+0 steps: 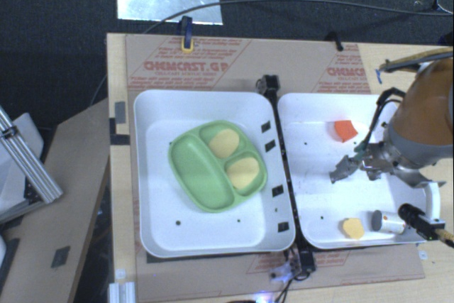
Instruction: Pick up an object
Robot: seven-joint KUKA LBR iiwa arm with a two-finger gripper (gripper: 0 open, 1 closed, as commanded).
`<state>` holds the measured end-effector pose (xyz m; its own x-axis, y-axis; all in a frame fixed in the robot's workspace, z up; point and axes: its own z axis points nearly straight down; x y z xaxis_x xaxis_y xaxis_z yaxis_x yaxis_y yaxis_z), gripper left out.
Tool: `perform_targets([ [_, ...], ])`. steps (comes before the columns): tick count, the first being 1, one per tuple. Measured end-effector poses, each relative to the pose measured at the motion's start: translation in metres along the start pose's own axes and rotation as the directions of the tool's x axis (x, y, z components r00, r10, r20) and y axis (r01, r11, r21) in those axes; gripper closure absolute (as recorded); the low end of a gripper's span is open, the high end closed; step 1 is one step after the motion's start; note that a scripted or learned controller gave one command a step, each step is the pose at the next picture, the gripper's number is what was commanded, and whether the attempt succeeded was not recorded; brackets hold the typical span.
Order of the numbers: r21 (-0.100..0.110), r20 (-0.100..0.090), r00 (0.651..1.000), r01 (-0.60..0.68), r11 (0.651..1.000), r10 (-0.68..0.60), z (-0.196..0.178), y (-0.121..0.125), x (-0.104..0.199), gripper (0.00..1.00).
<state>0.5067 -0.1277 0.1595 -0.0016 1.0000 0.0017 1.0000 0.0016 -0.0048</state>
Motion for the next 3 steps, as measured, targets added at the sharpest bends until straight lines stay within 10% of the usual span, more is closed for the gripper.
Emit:
perform_targets([
  [1, 0.000, 0.000, 1.000, 0.000, 1.000, 0.000, 0.057, 0.003, 0.010, 0.00],
  [2, -0.007, 0.002, 1.000, -0.002, 1.000, 0.002, 0.043, 0.004, 0.009, 1.00],
  [3, -0.012, 0.003, 1.000, 0.002, 1.000, -0.002, -0.018, -0.001, 0.009, 1.00],
])
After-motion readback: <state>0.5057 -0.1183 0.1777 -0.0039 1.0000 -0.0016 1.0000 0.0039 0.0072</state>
